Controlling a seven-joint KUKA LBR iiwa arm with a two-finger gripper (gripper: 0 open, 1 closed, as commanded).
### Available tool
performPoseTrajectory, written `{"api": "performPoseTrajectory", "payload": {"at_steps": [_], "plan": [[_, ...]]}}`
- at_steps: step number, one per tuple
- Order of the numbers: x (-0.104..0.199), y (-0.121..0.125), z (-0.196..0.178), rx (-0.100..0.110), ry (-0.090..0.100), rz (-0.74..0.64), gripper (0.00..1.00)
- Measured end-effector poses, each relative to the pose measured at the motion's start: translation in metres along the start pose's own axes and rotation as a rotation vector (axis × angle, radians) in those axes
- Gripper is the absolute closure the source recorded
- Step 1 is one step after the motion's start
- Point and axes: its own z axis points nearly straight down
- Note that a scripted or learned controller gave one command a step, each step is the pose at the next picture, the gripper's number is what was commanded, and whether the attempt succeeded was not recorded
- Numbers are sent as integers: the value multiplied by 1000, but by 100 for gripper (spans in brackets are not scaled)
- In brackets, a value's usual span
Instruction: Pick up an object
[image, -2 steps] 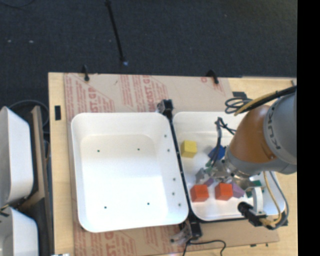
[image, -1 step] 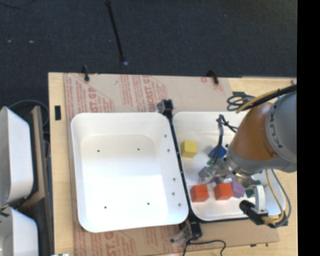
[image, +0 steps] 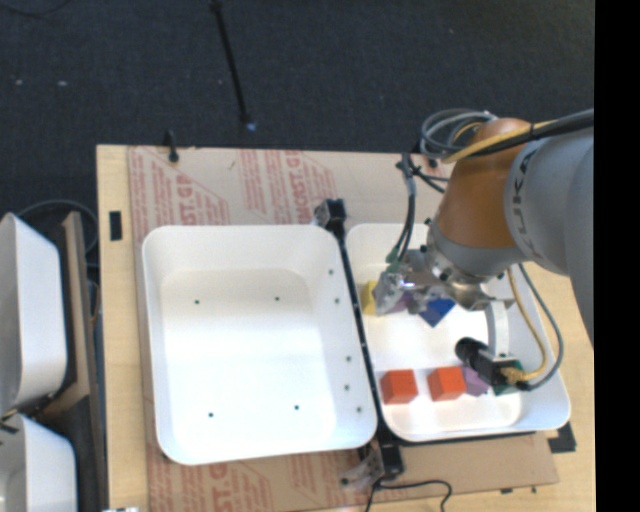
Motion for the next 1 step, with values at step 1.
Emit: {"api": "performPoseTrajectory", "payload": {"at_steps": [1], "plan": [[61, 49, -36, 5, 0, 1, 100]]}}
